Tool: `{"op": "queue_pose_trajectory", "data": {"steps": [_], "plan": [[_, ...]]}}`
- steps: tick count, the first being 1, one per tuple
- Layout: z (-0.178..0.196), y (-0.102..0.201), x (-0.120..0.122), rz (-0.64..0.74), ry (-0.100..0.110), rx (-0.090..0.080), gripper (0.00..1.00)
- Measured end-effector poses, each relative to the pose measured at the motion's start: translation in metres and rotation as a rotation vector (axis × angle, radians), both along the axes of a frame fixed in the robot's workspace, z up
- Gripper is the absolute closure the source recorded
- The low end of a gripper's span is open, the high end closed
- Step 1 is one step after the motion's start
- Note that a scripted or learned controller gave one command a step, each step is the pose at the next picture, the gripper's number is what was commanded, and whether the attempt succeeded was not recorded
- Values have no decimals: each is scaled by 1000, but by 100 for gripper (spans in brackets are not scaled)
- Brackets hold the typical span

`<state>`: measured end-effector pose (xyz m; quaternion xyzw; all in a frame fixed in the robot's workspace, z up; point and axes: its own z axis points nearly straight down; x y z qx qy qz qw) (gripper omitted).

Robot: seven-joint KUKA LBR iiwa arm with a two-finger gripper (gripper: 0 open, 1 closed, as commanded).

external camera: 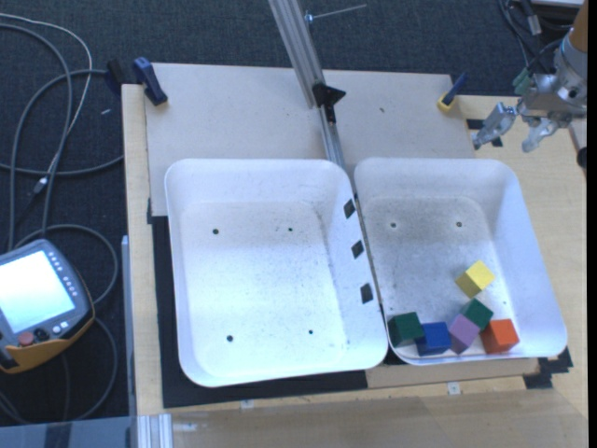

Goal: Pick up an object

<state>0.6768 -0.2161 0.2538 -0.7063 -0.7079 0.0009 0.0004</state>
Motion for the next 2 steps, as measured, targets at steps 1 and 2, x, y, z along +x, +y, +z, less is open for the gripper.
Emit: {"op": "queue_pose_trajectory", "data": {"steps": [1, 2], "plan": [[-113, -1, -1, -1, 7, 3, 0], [-157, 1, -43, -3, 7, 3, 0]]}}
